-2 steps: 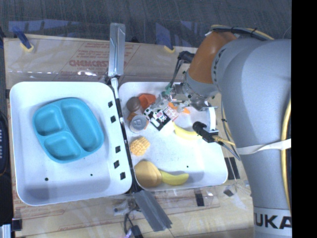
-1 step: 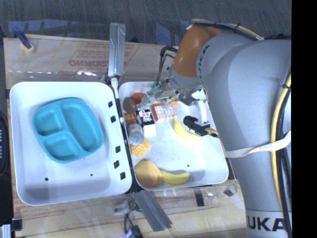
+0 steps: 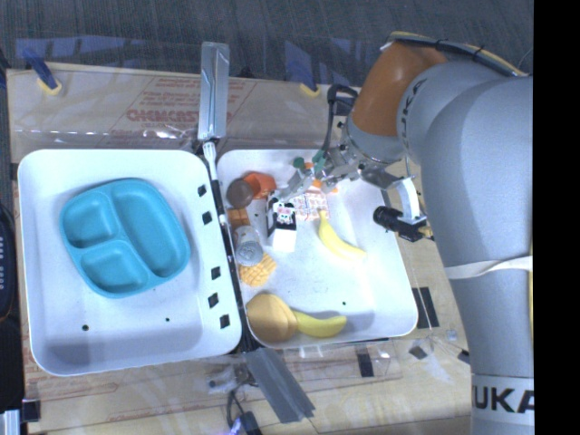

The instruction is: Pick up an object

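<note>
Nearest to you, at the near edge of the right bin (image 3: 399, 306), a tan rounded fruit (image 3: 268, 316) lay touching a yellow banana (image 3: 319, 324). Your task left the choice of object open, and every candidate sat in that same bin: a second banana (image 3: 337, 240) near the middle, a small black-and-white box (image 3: 284, 221) just left of it, a waffle-patterned piece (image 3: 257, 269) and a grey can (image 3: 246, 236) along the left wall, and a brown round lid (image 3: 240, 191) beside an orange item (image 3: 262, 184) at the far left corner. The pincer (image 3: 319, 176) hung low over the far part of the bin, close to the box; you could not tell from this angle whether it was spread or pressed together, and nothing was visibly pinched. In the left bin (image 3: 54, 333) a blue divided tray (image 3: 124, 235) rested alone. Both bins stood side by side on the tabletop (image 3: 109, 107).
</note>
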Controlling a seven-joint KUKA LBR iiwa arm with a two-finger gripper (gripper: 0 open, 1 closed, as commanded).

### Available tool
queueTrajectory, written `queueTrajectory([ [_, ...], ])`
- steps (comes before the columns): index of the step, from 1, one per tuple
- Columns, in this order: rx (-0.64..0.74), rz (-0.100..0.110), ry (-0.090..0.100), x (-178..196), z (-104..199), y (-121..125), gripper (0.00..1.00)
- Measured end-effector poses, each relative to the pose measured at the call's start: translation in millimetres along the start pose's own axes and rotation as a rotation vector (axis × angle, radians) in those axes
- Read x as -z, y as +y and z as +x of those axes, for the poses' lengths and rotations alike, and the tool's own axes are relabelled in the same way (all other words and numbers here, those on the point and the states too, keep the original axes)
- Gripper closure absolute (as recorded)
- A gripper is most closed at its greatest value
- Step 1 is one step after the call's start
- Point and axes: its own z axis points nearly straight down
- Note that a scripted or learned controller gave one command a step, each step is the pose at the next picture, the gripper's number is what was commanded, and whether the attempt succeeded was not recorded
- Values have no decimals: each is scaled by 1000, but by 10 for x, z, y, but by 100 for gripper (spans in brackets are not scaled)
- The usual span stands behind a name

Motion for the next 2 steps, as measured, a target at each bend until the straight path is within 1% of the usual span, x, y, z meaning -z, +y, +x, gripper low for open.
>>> queueTrajectory([
  [1, 46, -37, -22, -89, 114, -447, 0],
  [2, 113, -31, -20, -76, 89, -405, 0],
])
